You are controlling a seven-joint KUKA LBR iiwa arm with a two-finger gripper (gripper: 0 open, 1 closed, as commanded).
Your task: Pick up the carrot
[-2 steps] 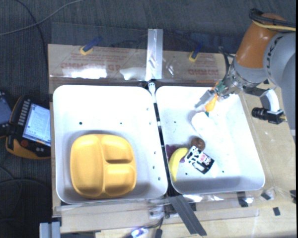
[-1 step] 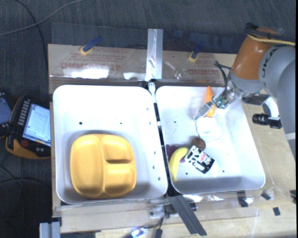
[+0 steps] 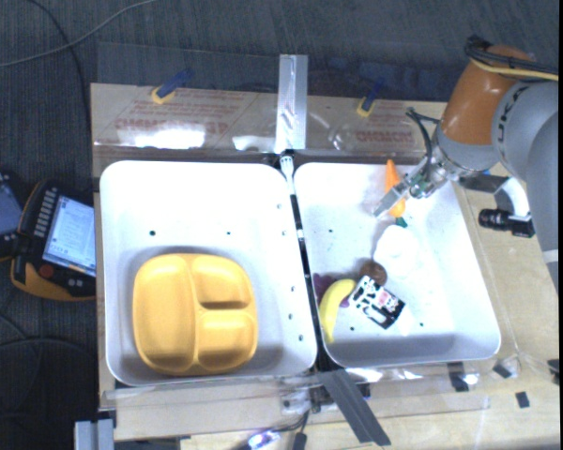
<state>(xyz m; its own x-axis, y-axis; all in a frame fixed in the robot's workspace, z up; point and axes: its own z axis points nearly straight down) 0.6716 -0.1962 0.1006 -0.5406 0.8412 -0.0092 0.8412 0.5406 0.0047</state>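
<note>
The carrot (image 3: 391,172) is a small orange piece with a green end (image 3: 400,221), lying near the back wall of the right bin (image 3: 469,279). My gripper (image 3: 397,198) reaches in from the right and sits right on the carrot's middle. Orange shows between the fingers, above the tip and at it, and the green end pokes out below. The gripper looks shut on the carrot, low over the bin floor. The carrot's middle is hidden by the gripper.
At the front of the right bin lie a yellow fruit (image 3: 330,307), a purple item (image 3: 319,285), a brown lump (image 3: 374,272) and a black-and-white packet (image 3: 379,304). A yellow divided plate (image 3: 195,309) rests in the left bin (image 3: 150,204).
</note>
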